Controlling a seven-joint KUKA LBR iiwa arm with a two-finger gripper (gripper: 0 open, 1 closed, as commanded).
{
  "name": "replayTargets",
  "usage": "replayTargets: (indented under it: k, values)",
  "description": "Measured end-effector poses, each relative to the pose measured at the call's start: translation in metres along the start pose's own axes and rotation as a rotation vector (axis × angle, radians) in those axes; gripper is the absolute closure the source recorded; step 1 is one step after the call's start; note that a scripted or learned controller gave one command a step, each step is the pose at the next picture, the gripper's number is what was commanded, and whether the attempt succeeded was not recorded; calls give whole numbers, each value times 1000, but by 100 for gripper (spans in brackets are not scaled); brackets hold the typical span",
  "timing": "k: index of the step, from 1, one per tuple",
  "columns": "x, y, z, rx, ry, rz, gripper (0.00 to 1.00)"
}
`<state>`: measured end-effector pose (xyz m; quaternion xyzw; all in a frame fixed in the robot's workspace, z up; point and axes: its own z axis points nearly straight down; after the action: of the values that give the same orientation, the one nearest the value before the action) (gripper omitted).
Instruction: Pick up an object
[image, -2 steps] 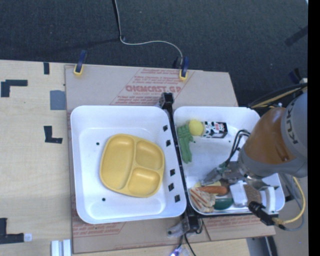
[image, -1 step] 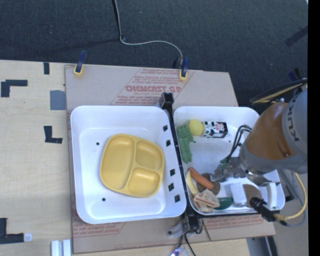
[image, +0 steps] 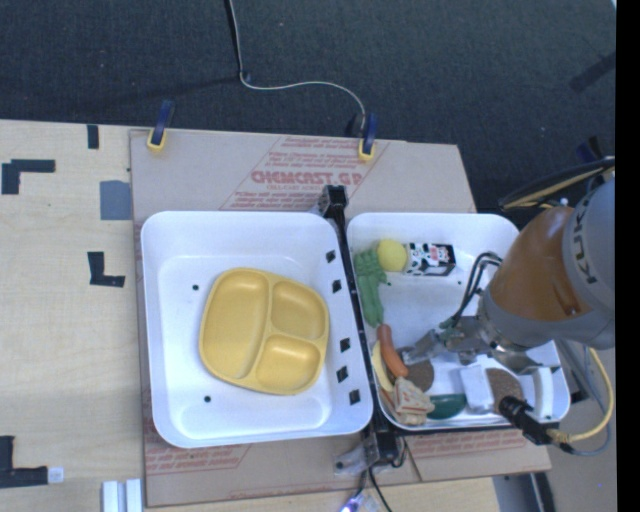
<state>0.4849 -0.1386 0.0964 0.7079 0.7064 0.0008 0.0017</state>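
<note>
My gripper hangs low over the middle of the right bin, under the arm's orange band. Just left of it lie a hot dog and a brown round piece. A sandwich slice and a teal piece sit at the bin's front. A white block and a brown disc lie beneath the wrist. At the back are a yellow ball, a black-and-white carton and a green leafy item. The arm hides part of the bin's right side.
A yellow divided plate lies in the left bin. The black divider between the bins runs front to back. Clamps hold the cardboard base at the rear, and a cable trails behind it.
</note>
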Motion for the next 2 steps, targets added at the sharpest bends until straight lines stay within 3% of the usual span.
replayTargets:
  k: [1,2]
  values:
    - [1,103,12,-3,-1,-7,0]
    - [6,172,18,78,8,-5,0]
